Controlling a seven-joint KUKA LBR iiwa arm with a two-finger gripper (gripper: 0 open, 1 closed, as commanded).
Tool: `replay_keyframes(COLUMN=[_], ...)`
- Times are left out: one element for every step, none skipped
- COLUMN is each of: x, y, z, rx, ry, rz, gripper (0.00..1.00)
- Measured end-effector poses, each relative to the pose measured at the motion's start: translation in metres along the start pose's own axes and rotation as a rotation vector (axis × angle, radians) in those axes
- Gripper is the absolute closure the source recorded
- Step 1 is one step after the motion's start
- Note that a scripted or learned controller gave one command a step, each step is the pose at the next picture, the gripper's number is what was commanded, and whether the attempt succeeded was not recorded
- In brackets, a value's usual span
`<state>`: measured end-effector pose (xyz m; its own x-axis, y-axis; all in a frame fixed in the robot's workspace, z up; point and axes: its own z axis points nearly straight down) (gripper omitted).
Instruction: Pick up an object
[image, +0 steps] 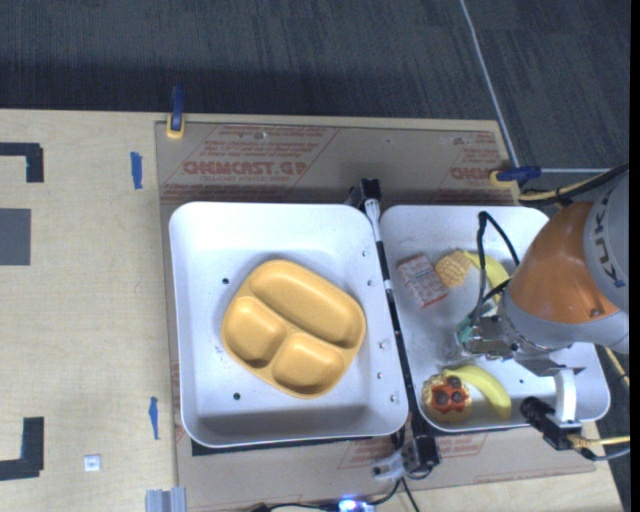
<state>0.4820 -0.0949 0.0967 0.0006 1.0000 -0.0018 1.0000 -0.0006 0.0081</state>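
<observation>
Yellow banana (487, 388) lies at right bin's (594, 408) near edge, touching round toy (448, 396) | my hand (482, 338) hovers just above; grip unreadable | risk: crowding neighbour spoils pick, pinching both.

The arm (575, 275) runs off the right edge and covers much of the right bin (435, 225). Its end effector (487, 340) is too dim to read. A yellow item (492, 270) behind it is half hidden. The packet (422, 280) has illegible print.
</observation>
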Motion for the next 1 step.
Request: replay_keyframes(x=[0.0], y=[-0.0001], z=[0.0], rx=[0.0], ry=[0.0], rz=[0.0], gripper=[0.0])
